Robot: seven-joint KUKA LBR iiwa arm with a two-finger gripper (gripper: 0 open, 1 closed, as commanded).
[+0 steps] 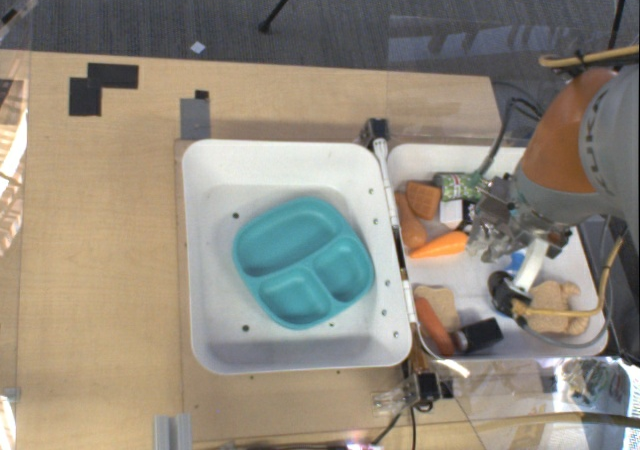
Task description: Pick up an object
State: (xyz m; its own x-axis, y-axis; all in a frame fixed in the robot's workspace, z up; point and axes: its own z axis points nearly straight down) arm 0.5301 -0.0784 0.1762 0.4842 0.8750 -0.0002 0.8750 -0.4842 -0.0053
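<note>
The right bin (pixel 560 350) holds a clutter of small things. An orange carrot (pixel 438 246) lies near its middle, pointing left. My gripper (pixel 489 235) hangs low just to the right of the carrot's thick end. A brown wedge (pixel 422 201) and a green can (pixel 458 184) lie behind the carrot. I see nothing clearly held between the gripper's tips.
A teal divided plate (pixel 300 261) sits in the left bin (pixel 215 338). In the right bin's front are a bread slice (pixel 436 295), a red sausage (pixel 436 324), a black block (pixel 482 334) and a tan plush toy (pixel 556 304). A small blue piece (pixel 516 261) lies beside the gripper.
</note>
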